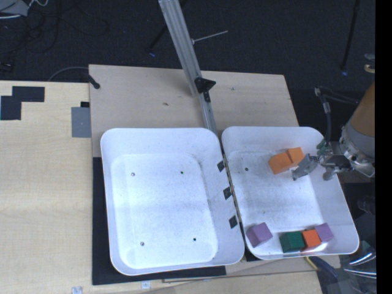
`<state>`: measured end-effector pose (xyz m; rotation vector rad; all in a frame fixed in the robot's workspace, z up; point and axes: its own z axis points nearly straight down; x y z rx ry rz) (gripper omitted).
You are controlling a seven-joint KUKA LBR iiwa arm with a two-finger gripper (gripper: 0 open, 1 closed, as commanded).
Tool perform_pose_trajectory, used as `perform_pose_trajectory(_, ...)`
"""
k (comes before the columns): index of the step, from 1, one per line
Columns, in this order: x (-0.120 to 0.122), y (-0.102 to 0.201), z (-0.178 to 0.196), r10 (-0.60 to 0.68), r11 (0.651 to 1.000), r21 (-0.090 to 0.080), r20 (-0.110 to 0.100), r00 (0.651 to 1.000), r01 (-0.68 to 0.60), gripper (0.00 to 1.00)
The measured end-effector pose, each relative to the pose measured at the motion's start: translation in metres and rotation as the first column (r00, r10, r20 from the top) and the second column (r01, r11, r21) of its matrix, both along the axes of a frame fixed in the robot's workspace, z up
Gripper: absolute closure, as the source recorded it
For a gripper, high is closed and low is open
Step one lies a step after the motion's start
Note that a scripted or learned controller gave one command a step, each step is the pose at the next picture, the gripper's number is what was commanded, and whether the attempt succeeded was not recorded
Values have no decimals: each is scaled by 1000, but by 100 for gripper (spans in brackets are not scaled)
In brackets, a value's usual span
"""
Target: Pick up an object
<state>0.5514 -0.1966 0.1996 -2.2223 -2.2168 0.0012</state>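
Orange block point(286, 161) in right bin point(334, 192); my gripper point(315, 167) beside it, fingers spread, holding nothing.

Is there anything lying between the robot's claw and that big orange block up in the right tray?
No. In the camera view the gripper sits just right of the orange block, with just a sliver of bare white floor of the right bin between them.

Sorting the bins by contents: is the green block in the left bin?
No, the green block lies in the right bin, near its front edge beside a small orange block.
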Motion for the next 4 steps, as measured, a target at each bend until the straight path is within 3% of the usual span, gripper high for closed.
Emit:
perform_pose_trajectory(1, 51, -12, -111, 6, 1000, -3, 4, 1000, -6, 0)
perform_pose_trajectory(2, 102, 30, -111, -3, 1000, -1, -35, 999, 3, 0)
perform_pose_trajectory(3, 100, 30, -103, 2, 1000, 2, -37, 999, -2, 100)
perform_pose_trajectory(4, 56, 120, -4, 10, 1000, 3, 4, 1000, -10, 100)
